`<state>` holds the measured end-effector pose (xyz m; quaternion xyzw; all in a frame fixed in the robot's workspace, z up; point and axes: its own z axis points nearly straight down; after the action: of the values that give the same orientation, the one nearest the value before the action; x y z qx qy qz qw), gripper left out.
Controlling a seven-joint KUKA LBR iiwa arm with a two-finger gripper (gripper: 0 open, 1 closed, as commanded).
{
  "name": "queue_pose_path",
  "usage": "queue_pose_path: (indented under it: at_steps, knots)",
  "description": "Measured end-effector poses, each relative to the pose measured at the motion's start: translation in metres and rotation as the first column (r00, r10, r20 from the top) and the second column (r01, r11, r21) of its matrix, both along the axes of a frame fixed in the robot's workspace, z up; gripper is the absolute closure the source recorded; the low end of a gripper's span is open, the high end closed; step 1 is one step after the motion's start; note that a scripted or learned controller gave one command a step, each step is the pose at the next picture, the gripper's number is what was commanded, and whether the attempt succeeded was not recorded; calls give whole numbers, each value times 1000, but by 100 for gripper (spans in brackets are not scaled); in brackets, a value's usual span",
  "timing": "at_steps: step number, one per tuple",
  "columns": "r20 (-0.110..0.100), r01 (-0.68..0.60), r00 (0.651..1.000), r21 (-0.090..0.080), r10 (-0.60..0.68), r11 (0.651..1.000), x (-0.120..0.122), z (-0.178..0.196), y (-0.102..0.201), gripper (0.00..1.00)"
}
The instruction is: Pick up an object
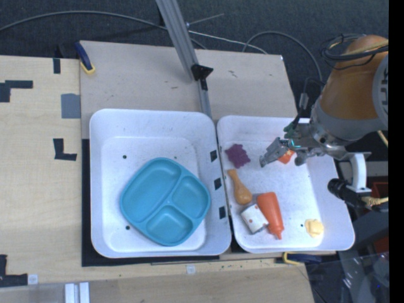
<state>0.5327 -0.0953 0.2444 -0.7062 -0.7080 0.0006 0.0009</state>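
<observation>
My gripper (pixel 287 154) hangs over the upper middle of the right bin (pixel 328 238), its two dark fingers spread open. A small orange-red object (pixel 285 158) lies between the fingertips, with a gap on either side. Also in this bin are a purple piece (pixel 237 154) near the left wall, a tan drumstick-shaped toy (pixel 239 189), an orange carrot (pixel 271 213), a small white block (pixel 253 218) beside the carrot, and a little yellow object (pixel 314 227) at the lower right.
The left bin (pixel 101 169) holds a blue divided plate (pixel 165 201). A grey metal post (pixel 180 30) slants down to the wall between the bins. The arm's orange band (pixel 353 87) looms over the right bin's upper right corner.
</observation>
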Motion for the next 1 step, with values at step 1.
queue_pose_path:
  at_steps: [1]
  knots:
    - [0,1,1000,0,-1,1000,0,0,0,0]
